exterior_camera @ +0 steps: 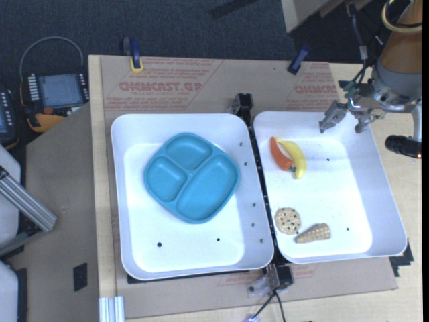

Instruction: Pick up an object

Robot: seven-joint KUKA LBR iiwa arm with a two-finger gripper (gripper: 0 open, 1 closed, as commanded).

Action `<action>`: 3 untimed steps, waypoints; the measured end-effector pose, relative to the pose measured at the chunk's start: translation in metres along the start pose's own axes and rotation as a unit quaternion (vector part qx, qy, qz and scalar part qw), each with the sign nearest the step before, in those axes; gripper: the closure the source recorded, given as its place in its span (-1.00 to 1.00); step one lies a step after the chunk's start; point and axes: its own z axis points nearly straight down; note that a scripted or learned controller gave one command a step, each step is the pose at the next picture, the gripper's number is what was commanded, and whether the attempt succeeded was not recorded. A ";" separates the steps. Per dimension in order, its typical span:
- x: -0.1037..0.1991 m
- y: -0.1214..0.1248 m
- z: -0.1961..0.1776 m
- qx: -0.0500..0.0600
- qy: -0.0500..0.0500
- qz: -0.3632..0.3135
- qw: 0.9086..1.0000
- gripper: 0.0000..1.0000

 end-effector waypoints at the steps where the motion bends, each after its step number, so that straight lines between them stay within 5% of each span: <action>1: 0.000 0.003 -0.009 -0.007 -0.002 -0.002 1.000 -1.00; 3: -0.003 0.000 0.075 -0.007 -0.002 -0.002 1.000 -1.00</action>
